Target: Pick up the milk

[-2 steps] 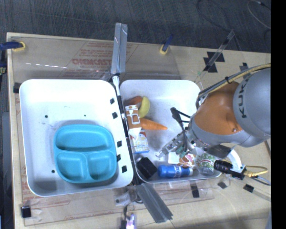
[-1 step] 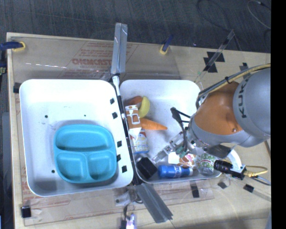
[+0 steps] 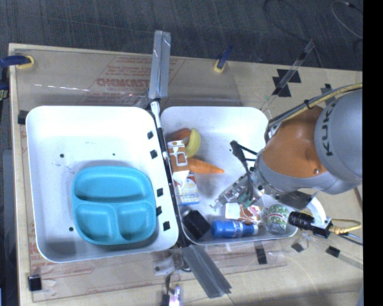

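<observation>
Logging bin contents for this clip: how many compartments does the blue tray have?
3. The blue tray in the left bin has one long compartment across its far side and two smaller ones side by side nearer the camera.

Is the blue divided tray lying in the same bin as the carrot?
No, the blue divided tray lies in the left bin, while the carrot lies in the right bin.

The bench (image 3: 64,62) is being lit evenly from overhead, with the white bins (image 3: 45,171) being rendered bright, near washed out. Soft shadows are being cast under the arm (image 3: 306,152), just beside the gripper (image 3: 239,193). Fine detail is being softened throughout by mild blur.
</observation>
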You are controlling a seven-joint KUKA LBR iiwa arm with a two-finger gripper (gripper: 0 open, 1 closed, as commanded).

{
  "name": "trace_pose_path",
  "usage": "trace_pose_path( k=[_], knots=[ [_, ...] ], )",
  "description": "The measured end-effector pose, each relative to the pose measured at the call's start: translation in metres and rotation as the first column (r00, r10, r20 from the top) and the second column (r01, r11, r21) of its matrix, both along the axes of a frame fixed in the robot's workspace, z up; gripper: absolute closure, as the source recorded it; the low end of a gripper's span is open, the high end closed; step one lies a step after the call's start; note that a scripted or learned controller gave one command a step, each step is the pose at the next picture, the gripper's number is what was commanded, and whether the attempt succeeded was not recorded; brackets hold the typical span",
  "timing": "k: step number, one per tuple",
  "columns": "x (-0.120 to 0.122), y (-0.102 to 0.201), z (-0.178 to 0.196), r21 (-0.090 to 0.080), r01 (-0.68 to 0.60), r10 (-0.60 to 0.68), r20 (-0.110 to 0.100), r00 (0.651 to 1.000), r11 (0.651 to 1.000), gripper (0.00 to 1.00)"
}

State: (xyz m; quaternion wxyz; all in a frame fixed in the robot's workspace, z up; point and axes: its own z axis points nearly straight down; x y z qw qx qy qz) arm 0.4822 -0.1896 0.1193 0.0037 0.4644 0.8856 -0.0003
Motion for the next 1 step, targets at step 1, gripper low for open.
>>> trace_pose_path(
  k=[1],
  knots=[
    [-0.0053, 0.0302, 0.0030, 0.005, -0.082, 0.082, -0.008, 0.997, 0.997, 1.00]
  ],
)
